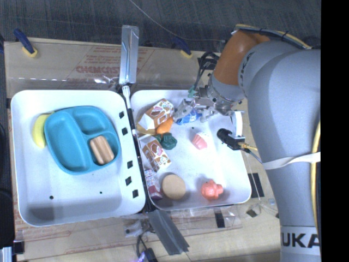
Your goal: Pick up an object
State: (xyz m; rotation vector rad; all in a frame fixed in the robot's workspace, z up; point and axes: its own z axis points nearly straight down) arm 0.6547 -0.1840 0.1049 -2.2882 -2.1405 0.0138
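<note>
Right now the gripper [197,109] sits low at the back edge of the right bin [240,171], touching or just above a small blue-white packet [188,115]. Can't tell whether anything is held. Nothing looks lifted, so I'd judge the pick not done yet. Other candidates in that bin: pink cup [199,141], red toy [211,189], round bun [174,185], snack box [158,112]. Left bin [32,201] has a blue tray [68,141] with a bread roll [101,149], banana [38,131] beside it.
</note>
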